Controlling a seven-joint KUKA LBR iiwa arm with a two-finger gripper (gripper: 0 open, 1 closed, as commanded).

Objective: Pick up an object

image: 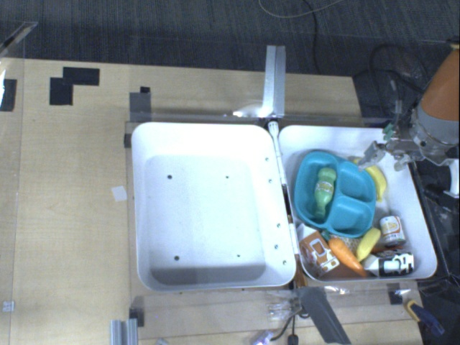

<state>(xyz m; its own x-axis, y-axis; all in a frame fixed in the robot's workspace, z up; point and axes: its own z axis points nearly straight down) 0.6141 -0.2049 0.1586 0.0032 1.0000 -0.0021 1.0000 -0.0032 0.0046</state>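
The right bin [424, 218] holds a blue divided tray [345, 196] with a green bottle [325, 185] lying in its left compartment. A yellow banana-like piece [377, 180] lies at the tray's far right edge. Another yellow piece [368, 243], an orange carrot [346, 255], a brown box [318, 252], a small jar [392, 228] and a black and white bottle [394, 264] lie along the bin's near side. My gripper [384, 155] hovers over the bin's far right corner, just above the banana-like piece, open with nothing between its fingers.
The left bin [205, 203] is a bare white basin beside the right one. A metal post [275, 85] stands behind the seam between the bins. The arm's orange band [442, 92] is at the right edge. Cables lie on the dark floor beyond the bench.
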